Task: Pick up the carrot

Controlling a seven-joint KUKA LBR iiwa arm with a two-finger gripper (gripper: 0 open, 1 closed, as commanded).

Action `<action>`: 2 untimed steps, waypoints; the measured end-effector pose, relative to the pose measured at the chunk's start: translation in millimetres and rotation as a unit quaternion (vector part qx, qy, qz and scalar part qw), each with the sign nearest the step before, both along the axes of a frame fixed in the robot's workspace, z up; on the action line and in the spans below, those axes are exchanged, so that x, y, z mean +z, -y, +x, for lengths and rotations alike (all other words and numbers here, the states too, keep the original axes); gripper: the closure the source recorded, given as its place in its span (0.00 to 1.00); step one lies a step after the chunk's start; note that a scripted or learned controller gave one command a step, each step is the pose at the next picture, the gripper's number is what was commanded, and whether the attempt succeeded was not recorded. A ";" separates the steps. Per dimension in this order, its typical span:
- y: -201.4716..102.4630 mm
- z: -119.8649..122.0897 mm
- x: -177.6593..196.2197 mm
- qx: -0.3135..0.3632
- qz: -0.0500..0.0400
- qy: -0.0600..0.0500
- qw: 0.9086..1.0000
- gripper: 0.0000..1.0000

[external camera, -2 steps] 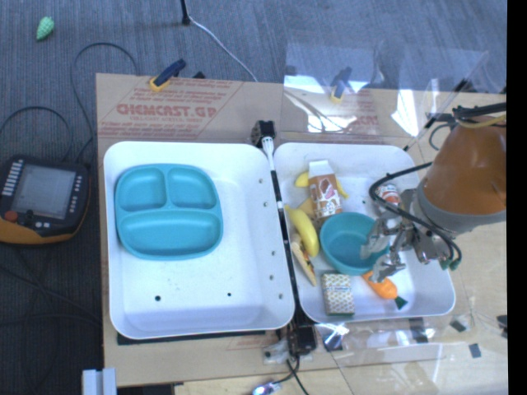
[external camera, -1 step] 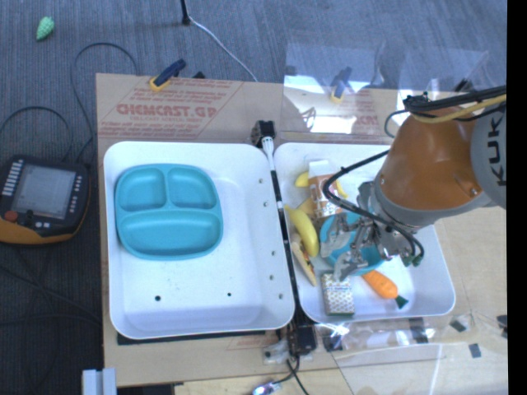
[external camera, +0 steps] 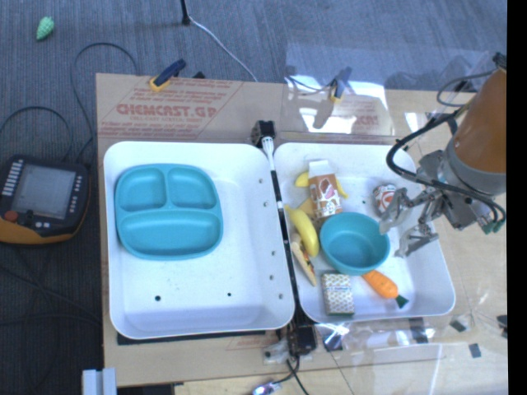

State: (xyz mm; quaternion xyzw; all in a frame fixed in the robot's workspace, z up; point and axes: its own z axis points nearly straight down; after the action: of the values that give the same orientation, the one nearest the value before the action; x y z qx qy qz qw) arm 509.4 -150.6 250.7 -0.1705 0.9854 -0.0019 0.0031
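Gripper over the right bin, carrot lying free

The gripper (external camera: 409, 222) hangs open-fingered above the right bin (external camera: 440, 290), fingers spread with nothing between them. The carrot (external camera: 382, 285) lies at about seven o'clock from it, near but apart, just beside the blue bowl (external camera: 353, 243) at the bowl's five o'clock. A banana (external camera: 306, 231) sits at the bowl's nine o'clock, a small box (external camera: 338, 293) at its seven. Over in the left bin (external camera: 247, 286), the blue divided tray (external camera: 169, 211) rests toward ten o'clock.
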 end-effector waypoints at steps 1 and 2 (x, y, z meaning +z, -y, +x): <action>-1.8 -0.4 -1.5 0.001 0.001 -0.002 1.000 0.00; -34.5 -17.2 -125.1 0.111 0.003 -0.006 0.994 0.00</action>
State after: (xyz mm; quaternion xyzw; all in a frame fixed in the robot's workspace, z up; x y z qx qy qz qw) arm 492.2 -116.1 125.5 -0.2785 0.9604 0.0020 -0.0026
